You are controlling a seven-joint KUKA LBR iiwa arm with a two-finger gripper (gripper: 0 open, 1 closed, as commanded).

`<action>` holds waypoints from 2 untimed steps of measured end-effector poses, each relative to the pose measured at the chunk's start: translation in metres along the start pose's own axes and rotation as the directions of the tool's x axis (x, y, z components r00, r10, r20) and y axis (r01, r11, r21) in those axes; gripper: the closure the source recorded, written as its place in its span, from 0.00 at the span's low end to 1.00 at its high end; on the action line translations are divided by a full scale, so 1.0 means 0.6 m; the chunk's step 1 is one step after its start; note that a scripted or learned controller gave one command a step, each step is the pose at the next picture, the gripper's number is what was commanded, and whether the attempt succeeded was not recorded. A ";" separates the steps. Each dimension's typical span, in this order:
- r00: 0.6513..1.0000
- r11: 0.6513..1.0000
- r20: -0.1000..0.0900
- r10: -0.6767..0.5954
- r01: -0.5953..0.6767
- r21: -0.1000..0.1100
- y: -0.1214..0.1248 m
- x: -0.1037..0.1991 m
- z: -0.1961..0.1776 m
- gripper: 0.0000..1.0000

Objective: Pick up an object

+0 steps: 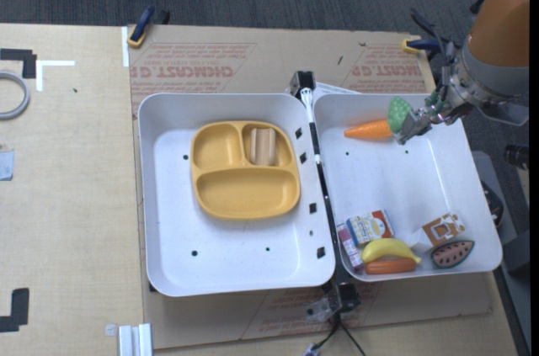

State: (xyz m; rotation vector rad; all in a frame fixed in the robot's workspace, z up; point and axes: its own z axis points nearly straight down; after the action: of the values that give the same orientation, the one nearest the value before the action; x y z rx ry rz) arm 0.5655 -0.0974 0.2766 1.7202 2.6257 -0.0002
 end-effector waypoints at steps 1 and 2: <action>1.000 1.000 0.001 0.015 -0.015 0.000 -0.102 -0.094 -0.178 1.00; 0.998 0.998 0.001 0.055 -0.055 0.000 -0.142 -0.166 -0.442 1.00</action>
State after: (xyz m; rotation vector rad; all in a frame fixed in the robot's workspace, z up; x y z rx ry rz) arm 0.5270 -0.2224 0.5421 1.7916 2.5769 -0.0014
